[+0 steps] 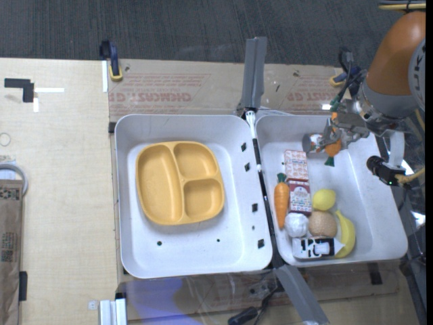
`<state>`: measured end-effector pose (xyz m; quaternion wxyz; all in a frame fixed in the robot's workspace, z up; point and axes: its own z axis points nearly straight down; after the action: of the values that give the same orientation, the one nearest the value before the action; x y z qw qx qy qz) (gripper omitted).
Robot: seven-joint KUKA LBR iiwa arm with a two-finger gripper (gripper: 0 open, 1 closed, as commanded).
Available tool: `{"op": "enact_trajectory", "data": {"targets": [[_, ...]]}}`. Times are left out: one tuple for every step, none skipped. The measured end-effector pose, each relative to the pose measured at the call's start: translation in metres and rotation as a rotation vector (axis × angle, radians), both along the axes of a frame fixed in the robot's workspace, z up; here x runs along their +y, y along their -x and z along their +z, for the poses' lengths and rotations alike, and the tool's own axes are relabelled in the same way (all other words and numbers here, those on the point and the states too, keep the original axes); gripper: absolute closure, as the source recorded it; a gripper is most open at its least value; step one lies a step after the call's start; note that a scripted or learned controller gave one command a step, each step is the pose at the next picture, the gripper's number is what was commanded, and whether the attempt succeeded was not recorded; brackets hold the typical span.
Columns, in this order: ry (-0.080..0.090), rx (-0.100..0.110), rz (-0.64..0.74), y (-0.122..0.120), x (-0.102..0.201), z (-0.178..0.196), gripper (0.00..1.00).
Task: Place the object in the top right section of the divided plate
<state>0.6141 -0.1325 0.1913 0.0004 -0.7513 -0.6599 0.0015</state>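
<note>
The yellow divided plate (pixel 180 181) lies in the left bin (pixel 135 249), with one long section on its left and two smaller ones on its right. Its top right section (pixel 195 158) holds nothing. My gripper (pixel 325 143) hangs over the far part of the right bin (pixel 379 202), well to the right of the plate. A small orange piece with a green tip (pixel 331 150) shows right at the gripper's end, partly hidden by it. Whether it is held is unclear.
The right bin holds a carrot (pixel 281 201), a patterned box (pixel 297 181), a lemon (pixel 325 199), a banana (pixel 347 234), a brown round item (pixel 323 223), a white ball (pixel 295 224) and a black-and-white bottle (pixel 313 248). A grey divider (pixel 254 73) stands between the bins.
</note>
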Motion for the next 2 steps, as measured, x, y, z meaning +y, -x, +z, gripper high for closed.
{"op": "enact_trajectory", "data": {"targets": [[0.001, -0.001, -0.361, 0.01, 0.044, 0.042, 1.0], [0.002, 0.0, -0.552, 0.019, 0.102, 0.136, 1.0]]}}
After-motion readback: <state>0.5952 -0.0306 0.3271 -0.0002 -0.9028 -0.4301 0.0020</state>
